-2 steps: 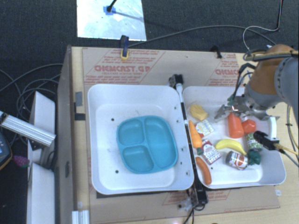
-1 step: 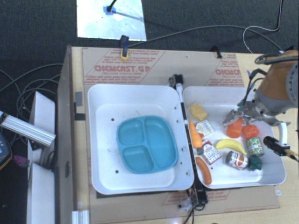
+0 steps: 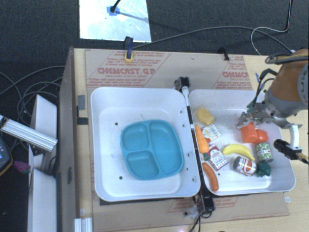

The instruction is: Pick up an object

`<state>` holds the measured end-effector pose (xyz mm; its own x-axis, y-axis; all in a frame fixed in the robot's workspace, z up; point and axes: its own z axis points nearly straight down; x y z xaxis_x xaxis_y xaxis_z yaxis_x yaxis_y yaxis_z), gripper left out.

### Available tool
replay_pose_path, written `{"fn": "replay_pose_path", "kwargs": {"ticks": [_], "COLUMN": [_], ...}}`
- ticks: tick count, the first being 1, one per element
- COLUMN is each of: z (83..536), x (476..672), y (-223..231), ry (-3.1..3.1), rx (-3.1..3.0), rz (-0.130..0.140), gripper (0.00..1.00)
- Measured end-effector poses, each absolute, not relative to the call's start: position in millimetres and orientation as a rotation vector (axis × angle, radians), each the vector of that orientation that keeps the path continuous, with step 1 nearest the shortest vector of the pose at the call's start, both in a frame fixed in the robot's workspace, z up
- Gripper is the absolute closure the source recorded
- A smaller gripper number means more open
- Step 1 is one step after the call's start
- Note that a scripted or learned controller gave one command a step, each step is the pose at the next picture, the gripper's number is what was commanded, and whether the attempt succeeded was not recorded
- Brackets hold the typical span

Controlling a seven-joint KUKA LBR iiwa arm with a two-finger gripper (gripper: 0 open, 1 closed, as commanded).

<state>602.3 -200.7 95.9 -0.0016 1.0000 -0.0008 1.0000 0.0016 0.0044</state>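
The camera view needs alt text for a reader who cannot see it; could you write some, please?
A grey and orange robot arm reaches from the right over the right bin, its gripper just above an orange block among toy food: a banana, carrot, can and others. The left bin holds a blue divided tray.
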Motion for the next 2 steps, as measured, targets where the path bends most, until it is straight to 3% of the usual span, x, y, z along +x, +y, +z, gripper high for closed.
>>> {"fn": "replay_pose_path", "kwargs": {"ticks": [1,2], "z": [168,204], "x": [592.4,572.0], "y": [-165,-97], "ry": [2.223,2.226], "rx": [2.215,2.216], "rz": [0.004,0.004], "gripper": [1.00,1.00]}}
